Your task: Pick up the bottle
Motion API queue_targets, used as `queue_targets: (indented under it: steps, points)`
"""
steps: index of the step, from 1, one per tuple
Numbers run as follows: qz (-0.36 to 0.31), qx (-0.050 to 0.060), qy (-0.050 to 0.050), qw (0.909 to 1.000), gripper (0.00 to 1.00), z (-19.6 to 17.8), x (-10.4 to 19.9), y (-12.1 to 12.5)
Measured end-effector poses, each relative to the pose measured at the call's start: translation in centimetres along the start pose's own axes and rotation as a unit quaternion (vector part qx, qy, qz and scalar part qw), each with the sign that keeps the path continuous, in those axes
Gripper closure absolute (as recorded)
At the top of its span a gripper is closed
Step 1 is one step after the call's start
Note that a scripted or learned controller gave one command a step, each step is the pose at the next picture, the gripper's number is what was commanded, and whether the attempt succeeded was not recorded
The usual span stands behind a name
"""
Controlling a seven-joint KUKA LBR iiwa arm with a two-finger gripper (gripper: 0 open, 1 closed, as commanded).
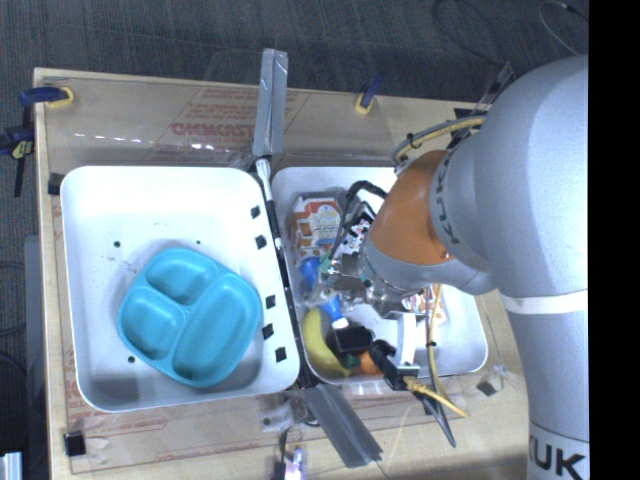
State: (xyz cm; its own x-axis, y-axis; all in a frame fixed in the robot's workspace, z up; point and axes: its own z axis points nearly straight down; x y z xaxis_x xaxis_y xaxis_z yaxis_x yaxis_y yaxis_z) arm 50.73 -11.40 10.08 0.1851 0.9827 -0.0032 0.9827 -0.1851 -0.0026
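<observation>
My gripper [352, 342] is low in the right bin [462, 340], near its front left corner, under the grey wrist and orange band. A small whitish item with blue parts [331, 310], which may be the bottle, lies just above the gripper and is partly hidden by the wrist. Another blue piece [309, 268] shows a little farther back. Touching the gripper's left side is a yellow rounded object [318, 339]. An orange bit [369, 365] peeks out at the gripper's right. What the gripper holds is not clear.
An orange and white packet [318, 222] lies at the back of the right bin. A blue divided plate [190, 314] sits in the left bin [100, 208]. A divider wall [277, 278] separates the bins. The arm covers most of the right bin.
</observation>
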Motion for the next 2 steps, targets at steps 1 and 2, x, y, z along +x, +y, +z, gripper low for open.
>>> queue_targets:
  steps: [1, 2]
  points:
    - [0.001, -0.001, -0.001, 1.0, 0.0, -0.05, -0.14, 0.03]
    - [-0.002, 0.001, 0.0, 1.0, 1.0, -0.91, -0.02, 0.02]
